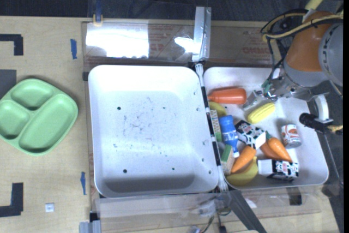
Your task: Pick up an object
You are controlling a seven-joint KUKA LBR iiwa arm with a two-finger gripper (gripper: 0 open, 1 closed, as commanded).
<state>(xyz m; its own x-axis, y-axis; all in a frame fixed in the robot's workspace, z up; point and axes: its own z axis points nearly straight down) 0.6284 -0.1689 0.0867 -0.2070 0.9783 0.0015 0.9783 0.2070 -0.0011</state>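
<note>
My hand [265, 91] hangs low in the right bin [316, 172], upper right of frame, because the yellow corn [260, 112] lies just beneath; whether it's clenched, I cannot tell.

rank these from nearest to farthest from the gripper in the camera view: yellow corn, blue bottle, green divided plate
Measured from the gripper:
1. yellow corn, just below it in the right bin.
2. blue bottle, further toward the middle of the bench, by the wall between the bins.
3. green divided plate, on the bench past the left bin.
</note>
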